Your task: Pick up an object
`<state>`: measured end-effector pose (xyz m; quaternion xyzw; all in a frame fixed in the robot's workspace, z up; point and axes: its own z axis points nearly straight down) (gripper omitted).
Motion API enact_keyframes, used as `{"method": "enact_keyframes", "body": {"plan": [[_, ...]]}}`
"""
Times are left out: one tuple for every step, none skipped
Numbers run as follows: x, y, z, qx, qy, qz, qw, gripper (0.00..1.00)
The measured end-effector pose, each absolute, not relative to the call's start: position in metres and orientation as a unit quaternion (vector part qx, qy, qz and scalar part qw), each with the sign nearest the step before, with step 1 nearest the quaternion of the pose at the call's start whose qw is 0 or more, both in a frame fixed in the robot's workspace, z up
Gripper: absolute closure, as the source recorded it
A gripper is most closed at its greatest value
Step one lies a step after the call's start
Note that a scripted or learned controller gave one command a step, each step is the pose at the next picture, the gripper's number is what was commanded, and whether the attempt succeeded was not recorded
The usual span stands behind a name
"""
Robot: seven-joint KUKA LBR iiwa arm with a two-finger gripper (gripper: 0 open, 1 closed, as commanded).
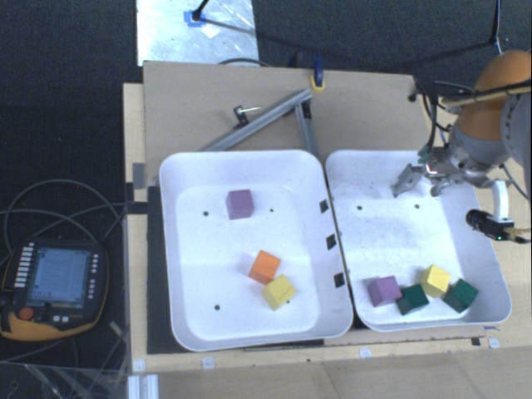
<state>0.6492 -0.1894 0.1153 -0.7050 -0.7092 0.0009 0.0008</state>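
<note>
In the left bin (179, 223) lie a purple cube (239, 204), an orange cube (264, 266) and a yellow cube (279, 291) touching it. Along the front of the right bin (366, 169) sit a purple cube (384, 290), a dark green cube (411, 298), a yellow cube (434, 280) and another green cube (460, 294). My gripper (421, 180) hangs over the back right part of the right bin, fingers spread open, nothing between them. It is well behind the cluster of cubes.
A metal bar (258, 120) lies slantwise on the brown board behind the bins. A teach pendant (54, 285) with its cables rests on the floor at the left. Cables run across the upper right.
</note>
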Motion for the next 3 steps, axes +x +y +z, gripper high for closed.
{"method": "enact_keyframes", "body": {"plan": [[0.650, -0.189, 0.090, -0.705, -0.709, 0.0004, 0.000, 0.00], [0.652, -0.190, 0.103, -0.704, -0.710, -0.0007, -0.003, 1.00], [0.645, -0.188, 0.153, -0.706, -0.708, -0.0018, -0.003, 1.00]]}}
